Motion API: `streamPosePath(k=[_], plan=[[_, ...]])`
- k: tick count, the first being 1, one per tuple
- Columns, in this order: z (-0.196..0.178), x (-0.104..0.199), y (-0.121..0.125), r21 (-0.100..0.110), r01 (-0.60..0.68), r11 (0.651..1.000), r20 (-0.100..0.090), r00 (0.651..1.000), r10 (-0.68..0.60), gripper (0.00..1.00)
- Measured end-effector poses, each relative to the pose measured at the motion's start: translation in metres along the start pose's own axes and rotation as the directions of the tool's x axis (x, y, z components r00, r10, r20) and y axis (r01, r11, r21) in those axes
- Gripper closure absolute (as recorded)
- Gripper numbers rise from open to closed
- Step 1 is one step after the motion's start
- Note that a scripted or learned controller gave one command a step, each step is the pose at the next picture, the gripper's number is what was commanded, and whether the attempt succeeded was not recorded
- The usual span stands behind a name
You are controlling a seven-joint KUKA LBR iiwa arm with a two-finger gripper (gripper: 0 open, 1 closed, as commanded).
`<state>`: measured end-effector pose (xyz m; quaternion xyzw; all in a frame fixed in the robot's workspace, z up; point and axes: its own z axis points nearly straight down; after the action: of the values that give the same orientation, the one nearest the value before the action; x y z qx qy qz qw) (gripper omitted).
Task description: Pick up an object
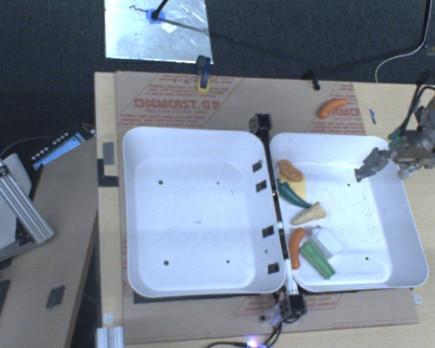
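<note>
Two white bins are seen side by side on a cardboard sheet (174, 100) on the tabletop (61, 216). The left bin (141, 151) holds nothing visible. The right bin (399, 216) carries a small cluster of objects, all near its left wall.

Objects in the right bin, from top to bottom:
- an orange ring-like piece (290, 170) at the top of the cluster
- a yellow piece (296, 188) just below it, touching or overlapping a dark green piece (288, 194)
- a pale yellow wedge (309, 213) near the middle
- an orange sausage (296, 246) lower down, lying along the left wall
- a green block (317, 259) just beside the sausage, tilted, next to a white block (326, 241)

A second orange sausage (331, 108) lies outside the bins on the cardboard, behind the right bin.

The gripper (367, 167) is seen at the right, over the upper right part of the right bin, well apart from the cluster. Nothing is seen between its fingers. Whether the gripper is open or closed cannot be told from this view.

A yellow and blue clamp (202, 73) is seen at the cardboard's far edge. A silvery sheet (156, 20) lies behind the tabletop.
</note>
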<state>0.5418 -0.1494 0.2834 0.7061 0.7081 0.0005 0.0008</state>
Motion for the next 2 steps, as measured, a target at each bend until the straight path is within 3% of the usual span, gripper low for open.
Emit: streamPosePath(k=[1, 2], plan=[[-0.011, 0.000, 0.001, -0.004, 0.003, 1.000, 0.001, 1.000, -0.003, 1.00], [-0.156, 0.069, 0.018, -0.019, 0.009, 1.000, 0.000, 1.000, -0.009, 1.00]])
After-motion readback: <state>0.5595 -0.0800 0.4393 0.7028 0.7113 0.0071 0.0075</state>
